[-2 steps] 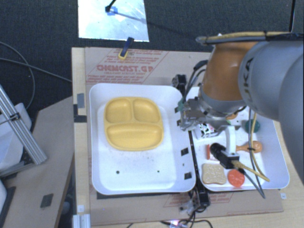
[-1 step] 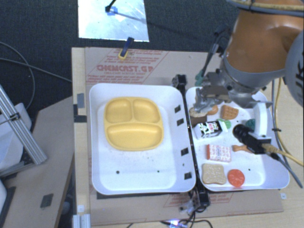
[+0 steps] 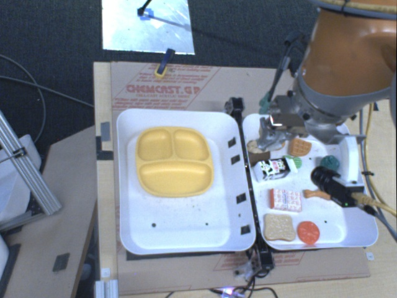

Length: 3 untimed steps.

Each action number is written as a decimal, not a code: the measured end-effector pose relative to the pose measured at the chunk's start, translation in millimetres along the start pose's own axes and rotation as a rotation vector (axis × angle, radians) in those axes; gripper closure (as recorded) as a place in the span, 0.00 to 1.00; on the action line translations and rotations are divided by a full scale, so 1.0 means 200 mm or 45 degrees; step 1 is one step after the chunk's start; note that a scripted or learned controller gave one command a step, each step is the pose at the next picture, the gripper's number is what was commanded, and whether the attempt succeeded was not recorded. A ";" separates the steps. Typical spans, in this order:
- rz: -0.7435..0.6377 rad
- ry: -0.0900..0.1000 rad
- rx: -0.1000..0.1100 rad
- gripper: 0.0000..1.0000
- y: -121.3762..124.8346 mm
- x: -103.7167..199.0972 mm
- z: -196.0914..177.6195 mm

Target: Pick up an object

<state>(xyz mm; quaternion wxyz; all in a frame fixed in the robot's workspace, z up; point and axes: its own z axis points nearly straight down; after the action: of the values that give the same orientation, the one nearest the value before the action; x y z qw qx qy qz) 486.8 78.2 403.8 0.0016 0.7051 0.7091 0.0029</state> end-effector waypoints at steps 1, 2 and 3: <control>-0.009 -0.001 0.013 1.00 -0.01 0.54 0.44; 0.006 -0.004 0.013 1.00 0.21 0.61 1.10; 0.012 -0.002 -0.003 1.00 0.37 0.35 0.73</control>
<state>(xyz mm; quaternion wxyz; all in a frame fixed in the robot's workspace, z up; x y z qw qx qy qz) 562.1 149.0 257.4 0.0032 0.7085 0.7057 0.0032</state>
